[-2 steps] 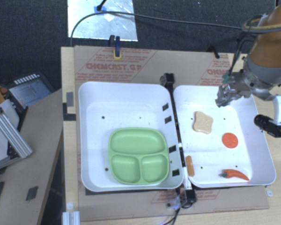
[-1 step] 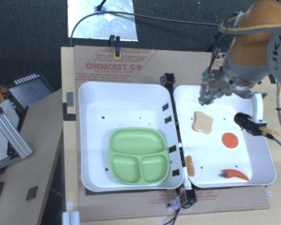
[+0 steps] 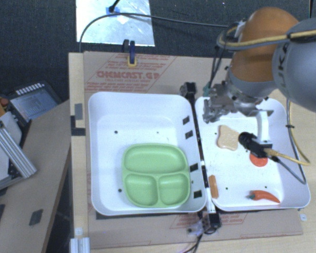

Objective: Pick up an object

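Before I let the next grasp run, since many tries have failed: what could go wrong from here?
1. The claw sits at the right bin's far left corner, close to the divider; a descent may hit the wall.
2. The bread slice lies flat and thin, so fingers may slide over it.
3. The carrot and the sausage lie near the bin walls, leaving little room for a grasp.

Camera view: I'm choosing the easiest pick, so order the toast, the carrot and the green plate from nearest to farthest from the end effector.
1. Toast, right bin, just below the end effector.
2. Carrot, right bin's front edge.
3. Green plate, left bin, across the divider.
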### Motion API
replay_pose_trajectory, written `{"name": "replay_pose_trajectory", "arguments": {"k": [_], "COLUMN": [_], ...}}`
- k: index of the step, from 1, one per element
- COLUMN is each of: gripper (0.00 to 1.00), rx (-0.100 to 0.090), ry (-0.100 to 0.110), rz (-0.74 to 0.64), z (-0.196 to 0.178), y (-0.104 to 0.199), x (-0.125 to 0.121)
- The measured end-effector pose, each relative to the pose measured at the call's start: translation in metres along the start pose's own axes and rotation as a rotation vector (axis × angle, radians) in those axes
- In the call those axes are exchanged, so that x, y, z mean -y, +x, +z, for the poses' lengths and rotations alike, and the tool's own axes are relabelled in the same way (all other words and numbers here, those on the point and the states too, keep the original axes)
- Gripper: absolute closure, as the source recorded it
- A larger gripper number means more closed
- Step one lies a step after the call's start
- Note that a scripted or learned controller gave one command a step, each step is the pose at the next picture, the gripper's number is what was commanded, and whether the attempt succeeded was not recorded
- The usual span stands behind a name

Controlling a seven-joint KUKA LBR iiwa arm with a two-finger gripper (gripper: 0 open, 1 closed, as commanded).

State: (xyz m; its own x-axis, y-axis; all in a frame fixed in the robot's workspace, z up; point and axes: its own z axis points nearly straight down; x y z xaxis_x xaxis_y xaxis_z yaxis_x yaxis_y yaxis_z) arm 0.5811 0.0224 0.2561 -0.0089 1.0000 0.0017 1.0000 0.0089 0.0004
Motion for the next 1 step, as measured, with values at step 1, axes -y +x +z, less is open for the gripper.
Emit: {"name": "replay_pose_trajectory", "arguments": {"k": [1], "gripper": [1.0], "rx": [0.0], "ry": [0.001], "rz": [-0.001], "z": [0.0211], "y": [0.0561], "x": [-0.0063]}}
